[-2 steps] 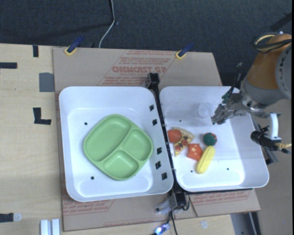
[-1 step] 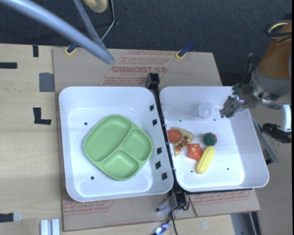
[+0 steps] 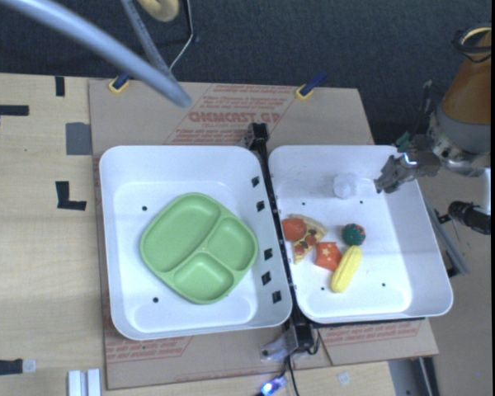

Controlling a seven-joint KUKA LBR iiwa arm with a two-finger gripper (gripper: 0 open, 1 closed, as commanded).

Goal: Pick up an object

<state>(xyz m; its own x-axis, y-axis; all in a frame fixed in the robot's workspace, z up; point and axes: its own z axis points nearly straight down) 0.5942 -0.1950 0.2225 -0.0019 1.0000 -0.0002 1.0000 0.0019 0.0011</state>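
Note:
The right bin holds a cluster of small toy foods: an orange-red tomato, a pizza slice, a red piece, a yellow corn cob and a green-and-red round piece. A pale translucent round object lies in the bin's upper part. My gripper hangs over the bin's upper right edge, just right of that pale object and apart from the food cluster. Nothing shows between its fingers.
The left bin holds a green divided plate. A black divider with clips runs between the bins. The arm's orange band and grey wrist stand at the right edge. A grey pole crosses the upper left.

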